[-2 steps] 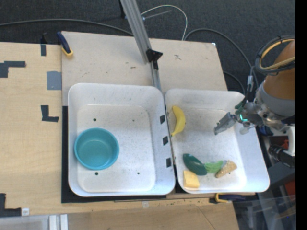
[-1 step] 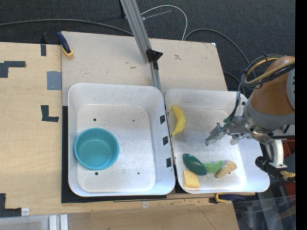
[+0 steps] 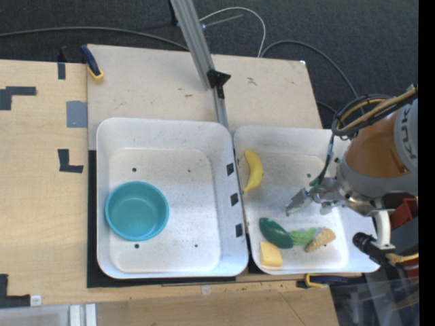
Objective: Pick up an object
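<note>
1. Looking down on a pale wooden bench (image 3: 41,182) with dark tape marks, and a lighter board (image 3: 156,80) lying under the far part of the bins; dark carpeted floor (image 3: 326,12) showing beyond, with cables (image 3: 245,19) trailing across it.
2. Sitting side by side on the bench: a left white bin (image 3: 163,131) and a right white bin (image 3: 285,136), rims touching along the middle.
3. Resting in the left bin, near its front left corner: a teal bowl (image 3: 136,210), upright, well apart from everything else.
4. Lying in the right bin, against its left wall: a yellow banana (image 3: 253,170), running front to back.
5. Clustering along the front of the right bin: a dark green object (image 3: 275,232), a light green piece (image 3: 304,236) just beside it, a tan bread-like piece (image 3: 321,239) touching the light green one, and a yellow block (image 3: 270,255) at the front left corner.
6. Reaching in from the right: the grey arm with its orange band (image 3: 370,151), hanging over the right side of the right bin.
7. Hovering above the bin floor: the gripper (image 3: 306,201), pointing left, between the banana and the front cluster, touching none of them; nothing seen between the fingers, which look slightly spread.
8. Slanting down from the top: a grey metal pole (image 3: 194,29), ending at a black clamp (image 3: 217,79) above the seam between the bins.
9. Lying at the board's far left corner: a blue and yellow clamp (image 3: 92,61); another one (image 3: 319,280) sitting at the front edge below the right bin.
</note>
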Action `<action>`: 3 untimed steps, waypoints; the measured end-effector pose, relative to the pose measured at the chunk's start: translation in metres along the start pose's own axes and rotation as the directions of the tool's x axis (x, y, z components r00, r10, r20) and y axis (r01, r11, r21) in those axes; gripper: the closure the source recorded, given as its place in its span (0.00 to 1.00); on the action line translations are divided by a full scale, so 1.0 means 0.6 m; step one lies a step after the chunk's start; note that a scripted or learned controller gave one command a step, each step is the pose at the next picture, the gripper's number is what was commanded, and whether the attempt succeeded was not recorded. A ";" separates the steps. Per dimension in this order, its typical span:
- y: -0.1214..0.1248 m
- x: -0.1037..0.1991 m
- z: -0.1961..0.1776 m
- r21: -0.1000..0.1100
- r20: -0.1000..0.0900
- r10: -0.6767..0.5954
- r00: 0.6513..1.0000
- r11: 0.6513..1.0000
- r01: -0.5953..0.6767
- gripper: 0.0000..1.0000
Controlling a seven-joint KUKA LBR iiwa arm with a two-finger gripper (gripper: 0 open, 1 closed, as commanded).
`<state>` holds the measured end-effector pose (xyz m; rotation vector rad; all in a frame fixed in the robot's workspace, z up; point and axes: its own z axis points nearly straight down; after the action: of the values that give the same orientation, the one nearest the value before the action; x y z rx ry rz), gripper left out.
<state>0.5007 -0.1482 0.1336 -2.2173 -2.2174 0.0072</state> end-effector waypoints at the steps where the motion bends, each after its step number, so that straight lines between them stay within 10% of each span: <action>1: 0.001 0.000 0.073 -0.007 0.001 -0.001 1.000 1.000 0.001 0.00; 2: 0.001 0.001 0.057 -0.006 0.000 -0.001 1.000 1.000 0.001 1.00; 3: 0.002 -0.001 -0.047 -0.011 0.002 -0.001 1.000 1.000 0.001 1.00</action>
<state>0.5020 -0.1487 0.1620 -2.2223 -2.2253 -0.0026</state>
